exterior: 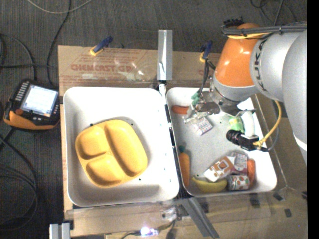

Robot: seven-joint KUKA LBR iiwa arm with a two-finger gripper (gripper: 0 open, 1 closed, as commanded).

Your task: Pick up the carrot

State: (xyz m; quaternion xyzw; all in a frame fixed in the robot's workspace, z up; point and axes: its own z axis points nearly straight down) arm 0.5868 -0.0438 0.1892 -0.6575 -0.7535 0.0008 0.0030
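Hand (200, 108) low over the back part of the right bin (269, 180), beside a small printed packet (202, 126); how far it is open cannot be told, nothing seen held. Carrot (185, 167): orange, green-topped, lying lengthwise against the right bin's left wall, well apart from the hand. Same bin's front holds a banana (209, 185), a carton (219, 169), a can (238, 182). Left bin (79, 96) holds a yellow divided tray (111, 152).

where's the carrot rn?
The carrot lies in the right bin, along its left wall near the front, just left of the banana.
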